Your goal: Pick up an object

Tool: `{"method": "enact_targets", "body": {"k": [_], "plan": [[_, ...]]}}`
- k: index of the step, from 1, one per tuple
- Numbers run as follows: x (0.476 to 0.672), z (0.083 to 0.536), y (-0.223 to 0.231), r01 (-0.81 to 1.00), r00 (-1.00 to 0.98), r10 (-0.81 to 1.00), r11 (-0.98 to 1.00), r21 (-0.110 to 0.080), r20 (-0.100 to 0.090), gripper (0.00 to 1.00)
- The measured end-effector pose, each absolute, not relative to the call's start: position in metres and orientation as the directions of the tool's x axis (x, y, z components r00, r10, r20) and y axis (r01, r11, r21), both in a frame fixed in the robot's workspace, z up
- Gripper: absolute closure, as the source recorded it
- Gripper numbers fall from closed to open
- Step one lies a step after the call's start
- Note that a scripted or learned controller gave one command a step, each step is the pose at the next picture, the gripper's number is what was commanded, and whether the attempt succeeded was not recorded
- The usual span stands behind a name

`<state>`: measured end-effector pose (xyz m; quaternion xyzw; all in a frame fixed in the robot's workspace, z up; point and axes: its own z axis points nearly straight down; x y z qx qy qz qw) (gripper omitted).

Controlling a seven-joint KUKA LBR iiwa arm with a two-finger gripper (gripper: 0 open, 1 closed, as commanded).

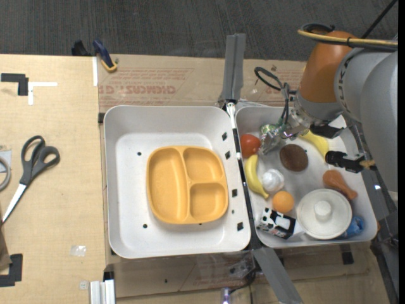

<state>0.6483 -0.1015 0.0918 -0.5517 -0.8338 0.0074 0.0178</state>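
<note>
tray point(187, 185): matt yellow plastic | bins point(126, 189): glossy white plastic | bench point(57, 233): pale wood

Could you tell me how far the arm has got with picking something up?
Done: the gripper is down in the right bin, among the red tomato, brown ball and bananas. In hand: nothing visibly between its fingers. Left: gripping and lifting an object. The yellow divided plate sits in the left bin.

Scissors point(30, 163): lying on the wooden bench point(50, 220), left of the bins.
Blue-handled tool point(104, 54): at the bench's far edge.
Cardboard sheet point(164, 84): flat beneath the bins, printed lettering showing.
Black brackets point(16, 81): along the bench's left side.
</note>
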Motion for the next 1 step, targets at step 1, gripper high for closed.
{"method": "enact_targets", "body": {"k": [1], "plan": [[0.6097, 0.0934, -0.1578, 0.870, -0.493, 0.870, 0.493, 0.001, -0.003, 1.00]]}}
